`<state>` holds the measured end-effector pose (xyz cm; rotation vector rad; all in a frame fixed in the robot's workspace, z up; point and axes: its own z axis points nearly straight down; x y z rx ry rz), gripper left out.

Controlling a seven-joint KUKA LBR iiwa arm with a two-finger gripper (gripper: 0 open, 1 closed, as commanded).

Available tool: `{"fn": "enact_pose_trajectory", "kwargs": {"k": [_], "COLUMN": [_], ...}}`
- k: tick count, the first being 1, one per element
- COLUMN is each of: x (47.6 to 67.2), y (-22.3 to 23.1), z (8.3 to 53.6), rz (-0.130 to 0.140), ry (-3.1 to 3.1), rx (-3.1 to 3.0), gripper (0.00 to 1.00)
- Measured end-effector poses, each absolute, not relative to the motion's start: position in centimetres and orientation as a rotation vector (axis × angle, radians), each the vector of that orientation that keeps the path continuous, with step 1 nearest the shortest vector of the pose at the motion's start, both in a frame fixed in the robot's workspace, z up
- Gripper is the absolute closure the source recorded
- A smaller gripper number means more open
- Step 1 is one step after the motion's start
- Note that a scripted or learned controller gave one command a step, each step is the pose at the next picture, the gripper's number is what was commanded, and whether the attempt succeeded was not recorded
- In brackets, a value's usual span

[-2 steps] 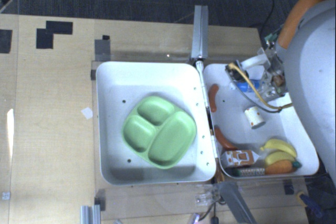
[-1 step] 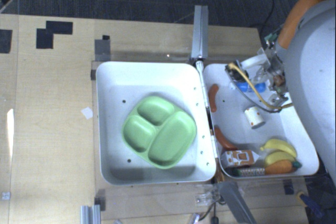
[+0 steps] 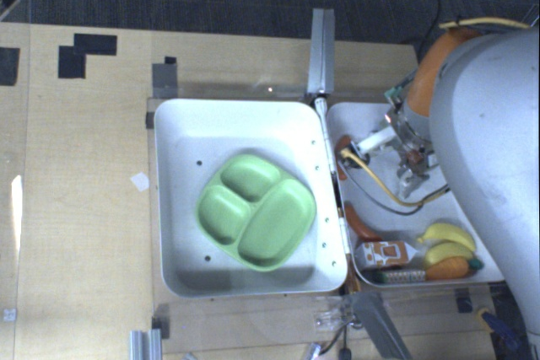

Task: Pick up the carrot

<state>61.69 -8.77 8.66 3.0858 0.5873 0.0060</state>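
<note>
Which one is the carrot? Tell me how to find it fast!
Look in the right white bin, the one under the grey arm, and go to its near corner. The carrot lies there, just below the yellow bananas and right of a small box. It is the only orange, stubby thing there.

Even, fairly bright light falls from overhead. The pale wood worktop (image 3: 76, 206) reads clearly, while the dark floor beyond its far edge stays dim. The left white bin (image 3: 173, 265) shows soft grey shading inside its walls and a faint shadow under the green divided plate (image 3: 256, 209). A small glare spot sits on the worktop by the bin's far rim. The grey arm (image 3: 494, 139), nearest the camera, looks soft and out of focus.
</note>
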Motion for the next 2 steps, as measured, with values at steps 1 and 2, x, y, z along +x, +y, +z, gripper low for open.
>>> {"fn": "enact_pose_trajectory", "kwargs": {"k": [1,2], "x": [61.8,60.5], "y": [-8.6,1.0], "z": [9.5,18.6], "rz": [0.004,0.008], "ry": [0.603,0.481], "rx": [3.082,3.105], "gripper": [1.00,1.00]}}
